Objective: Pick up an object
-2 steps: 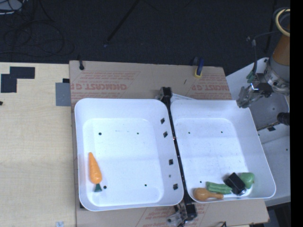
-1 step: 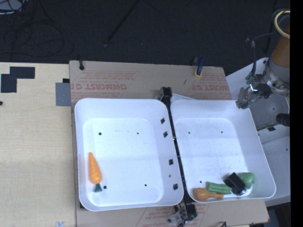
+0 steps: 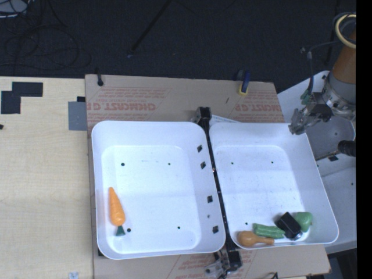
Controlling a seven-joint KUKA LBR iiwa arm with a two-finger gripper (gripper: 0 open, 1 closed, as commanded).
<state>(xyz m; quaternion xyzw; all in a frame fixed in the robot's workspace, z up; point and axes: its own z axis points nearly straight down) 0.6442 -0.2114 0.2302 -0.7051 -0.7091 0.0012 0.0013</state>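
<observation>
The gripper hangs at the right bin's upper right corner; I cannot tell its state. A toy carrot lies lower left.

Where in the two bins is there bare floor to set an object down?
Left bin: bare right of the toy carrot at its near-left wall. Right bin: bare across far and middle; crowded at the near edge by the green pieces, black block, orange piece.
</observation>
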